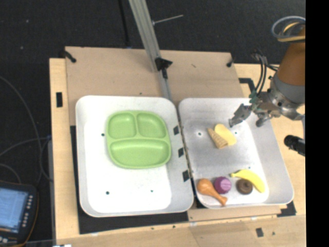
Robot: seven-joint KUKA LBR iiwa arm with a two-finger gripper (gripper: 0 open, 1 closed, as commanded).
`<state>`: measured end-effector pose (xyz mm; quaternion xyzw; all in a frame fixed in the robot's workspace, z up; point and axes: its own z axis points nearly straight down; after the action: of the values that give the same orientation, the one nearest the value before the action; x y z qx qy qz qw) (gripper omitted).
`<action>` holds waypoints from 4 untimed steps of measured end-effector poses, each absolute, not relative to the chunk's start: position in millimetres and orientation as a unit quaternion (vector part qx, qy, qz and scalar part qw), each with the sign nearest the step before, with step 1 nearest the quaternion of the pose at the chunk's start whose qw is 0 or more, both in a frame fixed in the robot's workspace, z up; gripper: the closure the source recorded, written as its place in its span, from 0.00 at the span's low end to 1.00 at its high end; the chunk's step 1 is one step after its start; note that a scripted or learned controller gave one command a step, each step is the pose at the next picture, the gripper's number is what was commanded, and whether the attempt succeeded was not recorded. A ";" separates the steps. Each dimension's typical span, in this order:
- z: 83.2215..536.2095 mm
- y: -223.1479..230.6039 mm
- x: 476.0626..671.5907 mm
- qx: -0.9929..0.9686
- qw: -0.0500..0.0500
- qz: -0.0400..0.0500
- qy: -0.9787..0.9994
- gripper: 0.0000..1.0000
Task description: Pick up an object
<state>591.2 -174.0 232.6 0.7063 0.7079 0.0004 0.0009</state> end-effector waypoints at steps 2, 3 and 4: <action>169.2 -175.1 590.0 0.707 -0.001 -0.002 0.707 0.00; 113.4 -180.2 598.1 0.708 -0.001 -0.002 0.706 0.00; 100.6 -181.4 598.2 0.709 0.000 -0.001 0.706 0.00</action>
<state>598.2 -181.4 100.6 0.7086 0.7056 -0.0010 0.0004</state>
